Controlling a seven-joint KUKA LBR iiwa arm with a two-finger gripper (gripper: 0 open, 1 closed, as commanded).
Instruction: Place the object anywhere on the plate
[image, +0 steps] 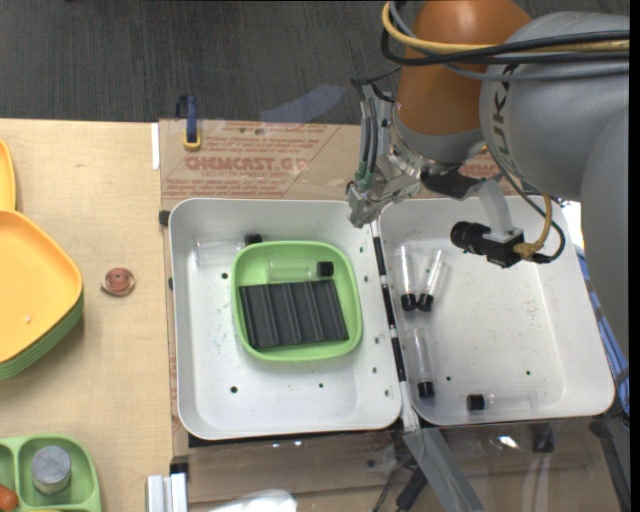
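While the gripper hovers over the bins' shared back rim, grip state unreadable, we see clear tubes in the right bin, one on the plate. Light, slippery; grab mid-barrel.

The arm is reaching in from the right, its end effector hanging over the top rim where the two bins are meeting. The left bin is carrying a green plate; a dark ridged slab is lying on the plate, and a clear tube with a black cap is lying just above the slab, also on the plate. The right bin is holding two clear tubes side by side near its upper left, another tube lower down, and a small black cap near the bottom. On the tabletop at left, yellow dishes are sitting beside a small brown disc.
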